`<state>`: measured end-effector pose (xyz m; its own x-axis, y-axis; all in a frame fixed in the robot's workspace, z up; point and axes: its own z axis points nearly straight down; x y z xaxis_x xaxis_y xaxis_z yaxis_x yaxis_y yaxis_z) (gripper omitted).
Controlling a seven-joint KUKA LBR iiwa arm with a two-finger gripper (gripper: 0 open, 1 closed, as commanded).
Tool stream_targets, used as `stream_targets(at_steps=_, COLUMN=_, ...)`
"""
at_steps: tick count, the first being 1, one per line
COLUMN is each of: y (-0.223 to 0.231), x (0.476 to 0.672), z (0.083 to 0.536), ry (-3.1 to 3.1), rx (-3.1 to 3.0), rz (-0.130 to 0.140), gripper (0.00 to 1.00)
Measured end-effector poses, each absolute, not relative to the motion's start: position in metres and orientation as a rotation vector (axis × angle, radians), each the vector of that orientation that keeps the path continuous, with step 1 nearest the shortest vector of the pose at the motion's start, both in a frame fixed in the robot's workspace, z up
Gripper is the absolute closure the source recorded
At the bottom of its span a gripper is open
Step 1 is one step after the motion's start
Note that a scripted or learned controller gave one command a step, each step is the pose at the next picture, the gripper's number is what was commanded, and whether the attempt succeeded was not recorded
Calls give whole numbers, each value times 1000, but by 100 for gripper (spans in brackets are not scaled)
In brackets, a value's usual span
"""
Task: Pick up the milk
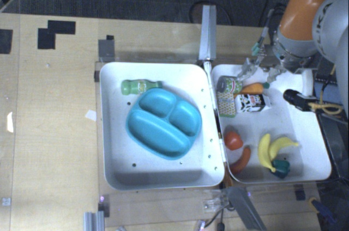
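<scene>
Two bins: the left bin (109, 132) and the right bin (311, 132) sit side by side on the bench, touching along the middle.
Camera view, left bin: a blue divided plate (163, 122) lies at its middle; a green bottle (139, 86) lies on its side just beyond the plate, by the far wall.
Camera view, right bin: the milk (252, 103), a small carton with black-and-white print, lies flat in the far half, near the dividing wall.
Milk, neighbours: a carrot (252, 88) lies just beyond it, touching or nearly so; a green can (229, 84) and a speckled green packet (227, 104) crowd its left side.
Milk, long axis: it runs left to right across the view; the end towards the arm looks tapered, likely the top, though the print is too small to confirm.
Near half: a tomato (233, 140), a sausage (240, 159), bananas (271, 149) and a teal piece (281, 167), well apart from the milk.
Gripper (263, 69): it hangs over the far rim of the right bin, above and beyond the carrot and milk.
Fingers: parted, nothing between them.
Placement, judged: the gripper looks staged for a descent, the spread seemingly set to span the carton's short side.
Risk, judged: the carrot and can stand close enough to foul a finger.
</scene>
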<state>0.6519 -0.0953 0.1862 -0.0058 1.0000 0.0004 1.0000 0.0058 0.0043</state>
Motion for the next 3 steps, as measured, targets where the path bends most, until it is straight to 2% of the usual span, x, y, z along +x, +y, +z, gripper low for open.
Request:
stream_targets(at_steps=1, y=-116, x=631, z=110, ry=2273, rx=2134, rz=28, gripper=0)
stream_targets(at_steps=2, y=-115, x=634, z=124, ry=2271, rx=2127, rz=38, gripper=100)
stream_targets(at_steps=3, y=-115, x=634, z=124, ry=2270, rx=2127, rz=38, gripper=0)
